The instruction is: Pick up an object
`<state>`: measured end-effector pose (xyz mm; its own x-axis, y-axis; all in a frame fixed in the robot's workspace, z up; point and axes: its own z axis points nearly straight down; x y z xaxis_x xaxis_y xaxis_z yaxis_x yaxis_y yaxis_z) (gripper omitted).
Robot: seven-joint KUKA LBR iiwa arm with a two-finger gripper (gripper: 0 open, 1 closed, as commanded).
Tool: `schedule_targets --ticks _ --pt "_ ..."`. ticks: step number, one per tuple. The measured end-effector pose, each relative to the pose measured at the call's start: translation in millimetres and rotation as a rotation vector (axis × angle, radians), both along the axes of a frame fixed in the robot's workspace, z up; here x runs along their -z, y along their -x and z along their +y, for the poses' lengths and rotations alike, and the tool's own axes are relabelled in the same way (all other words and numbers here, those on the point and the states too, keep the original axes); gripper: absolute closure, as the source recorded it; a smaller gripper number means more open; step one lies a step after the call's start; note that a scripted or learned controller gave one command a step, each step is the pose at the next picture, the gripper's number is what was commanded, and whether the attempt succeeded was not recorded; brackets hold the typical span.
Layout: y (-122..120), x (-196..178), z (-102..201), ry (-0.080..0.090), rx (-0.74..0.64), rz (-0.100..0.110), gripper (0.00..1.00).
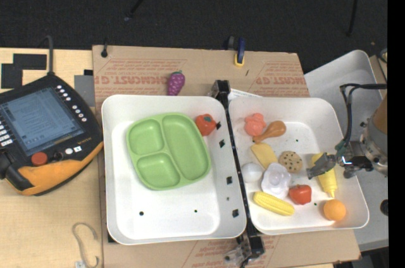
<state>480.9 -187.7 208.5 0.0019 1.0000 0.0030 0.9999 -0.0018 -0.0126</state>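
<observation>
Dark carpet fills the background behind a pale wooden tabletop (57,210), on which a sheet of brown cardboard (196,67) carries two shallow white bins side by side. In the left bin (164,210) lies a green divided plate (168,150), three compartments, with a red tomato-like toy (205,124) touching its upper right edge. A purple bunch of toy grapes (176,82) sits on the cardboard just beyond that bin's far wall. The right bin (316,112) holds a cluster of toy food: a pink piece (254,124) and a tan drumstick (273,130) near the far side, a yellow wedge (262,153) below them, a speckled cookie (291,162), a white piece (276,179) beside a small white ball (252,170), a corn cob (273,203) near the front wall, a red piece (300,194) just right of it, and an orange ball (334,210) in the front right corner. The hand (321,165) reaches in over the bin's right side, low above a yellow bottle-shaped toy (327,182) that lies between the cookie and the orange ball. Its dark fingers seem slightly apart, though the view is too coarse there to be sure, and nothing can be seen clamped between them. A teach pendant (44,131) with a grey screen and orange trim rests on the tabletop at far left, and a metal hook (85,241) lies near the front edge.
</observation>
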Motion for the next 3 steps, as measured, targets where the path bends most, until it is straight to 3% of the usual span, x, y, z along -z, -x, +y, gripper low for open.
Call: schedule_targets --ticks 1,3 --pt "-2 -5 -1 0.003 -0.001 -0.011 0.00" --pt "-12 98 11 -0.001 -0.004 -0.005 0.00"
